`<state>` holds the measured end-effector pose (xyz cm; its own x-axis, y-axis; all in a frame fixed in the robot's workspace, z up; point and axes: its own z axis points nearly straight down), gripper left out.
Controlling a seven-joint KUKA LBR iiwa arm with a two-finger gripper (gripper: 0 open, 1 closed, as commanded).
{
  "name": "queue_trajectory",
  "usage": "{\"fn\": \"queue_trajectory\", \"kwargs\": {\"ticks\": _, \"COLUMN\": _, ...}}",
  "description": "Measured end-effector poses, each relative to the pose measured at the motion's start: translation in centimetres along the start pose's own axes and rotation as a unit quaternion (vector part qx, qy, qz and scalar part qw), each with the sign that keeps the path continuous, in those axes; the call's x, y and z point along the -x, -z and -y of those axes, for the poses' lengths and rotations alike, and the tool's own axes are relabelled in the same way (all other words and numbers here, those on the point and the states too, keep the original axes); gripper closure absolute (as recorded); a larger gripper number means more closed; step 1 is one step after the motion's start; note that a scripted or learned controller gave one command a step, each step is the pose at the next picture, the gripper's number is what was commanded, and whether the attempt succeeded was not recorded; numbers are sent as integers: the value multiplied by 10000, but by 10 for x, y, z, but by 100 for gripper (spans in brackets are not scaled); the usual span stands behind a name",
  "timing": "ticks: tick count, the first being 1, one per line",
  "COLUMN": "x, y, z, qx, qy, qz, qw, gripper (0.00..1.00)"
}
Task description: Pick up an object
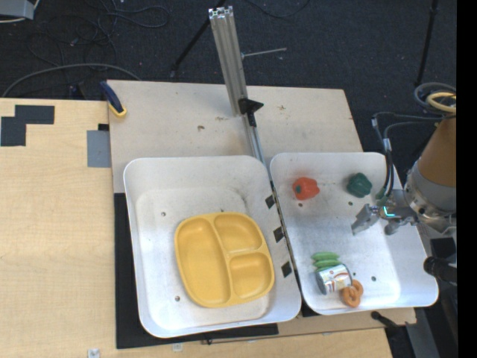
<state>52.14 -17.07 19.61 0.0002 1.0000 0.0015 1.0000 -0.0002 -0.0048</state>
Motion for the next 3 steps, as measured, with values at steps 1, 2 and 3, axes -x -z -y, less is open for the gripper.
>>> {"fn": "queue_trajectory", "kwargs": {"ticks": 1, "x": 0, "y": 1, "z": 0, "qx": 7, "qy": 1, "qz": 2, "qw": 10000, "gripper": 0}}
{"fn": "queue_trajectory", "kwargs": {"ticks": 2, "x": -3, "y": -64, "z": -1, "qx": -17, "qy": 2, "qz": -5, "qw": 10000, "gripper": 0}}
{"fn": "queue_trajectory", "kwargs": {"ticks": 3, "x": -3, "y": -106, "z": -2, "qx": 21, "qy": -2, "qz": -4, "qw": 10000, "gripper": 0}}
